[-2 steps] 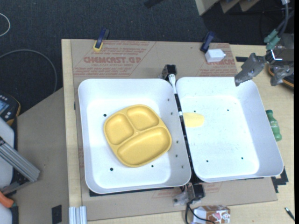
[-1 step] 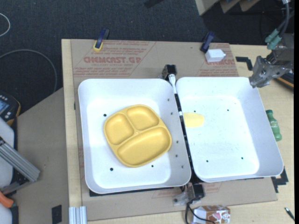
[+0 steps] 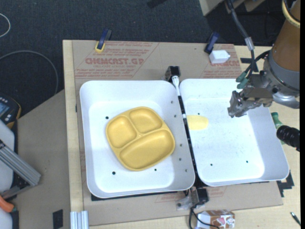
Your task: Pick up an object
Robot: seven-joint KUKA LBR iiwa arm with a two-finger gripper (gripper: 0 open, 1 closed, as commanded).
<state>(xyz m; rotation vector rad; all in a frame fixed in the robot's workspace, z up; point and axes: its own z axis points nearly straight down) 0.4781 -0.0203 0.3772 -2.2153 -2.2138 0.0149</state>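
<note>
End effector is seen over the upper right part of the right bin, with nothing between its fingers — whether they are apart or together cannot be told. A small pale yellow object, flattish and oblong, lies on the right bin's floor near its left wall, apart from the end effector. A yellow three-compartment tray is set in the left bin — upright and slightly turned.

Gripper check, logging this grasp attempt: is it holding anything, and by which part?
Nothing is seen in the gripper; it hangs over the right bin, apart from the small yellow piece.
</note>
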